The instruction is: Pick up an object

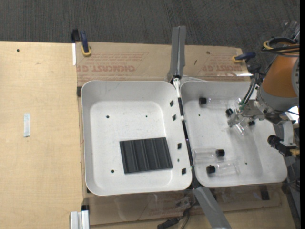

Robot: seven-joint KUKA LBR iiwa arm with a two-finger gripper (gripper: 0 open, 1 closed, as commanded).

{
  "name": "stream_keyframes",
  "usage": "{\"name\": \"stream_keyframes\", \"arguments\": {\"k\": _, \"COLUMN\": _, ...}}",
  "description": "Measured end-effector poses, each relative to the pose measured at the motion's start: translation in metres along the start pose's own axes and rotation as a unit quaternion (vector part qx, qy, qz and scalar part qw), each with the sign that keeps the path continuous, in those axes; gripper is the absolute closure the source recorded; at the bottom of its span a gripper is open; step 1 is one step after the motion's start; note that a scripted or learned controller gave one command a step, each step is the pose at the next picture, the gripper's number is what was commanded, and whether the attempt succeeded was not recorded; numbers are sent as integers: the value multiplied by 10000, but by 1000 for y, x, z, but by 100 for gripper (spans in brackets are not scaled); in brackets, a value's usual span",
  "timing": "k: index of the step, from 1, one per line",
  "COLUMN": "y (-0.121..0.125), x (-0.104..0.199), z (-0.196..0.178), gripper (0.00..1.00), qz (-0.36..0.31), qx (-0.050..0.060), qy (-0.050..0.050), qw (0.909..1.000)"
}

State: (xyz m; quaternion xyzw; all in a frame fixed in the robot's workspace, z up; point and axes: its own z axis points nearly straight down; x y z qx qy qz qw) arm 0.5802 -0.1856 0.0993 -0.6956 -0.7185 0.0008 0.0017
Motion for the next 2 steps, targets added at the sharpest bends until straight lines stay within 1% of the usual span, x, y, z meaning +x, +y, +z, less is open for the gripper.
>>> {"name": "stream_keyframes", "arguments": {"k": 1, "y": 23, "x": 64, "z": -84, "gripper": 100, "qz": -258, "qx": -12, "qy": -11, "qw": 9997}}
{"name": "stream_keyframes", "arguments": {"k": 2, "y": 57, "x": 134, "z": -122, "gripper": 100, "qz": -86, "qx": -12, "qy": -15, "qw": 10000}}
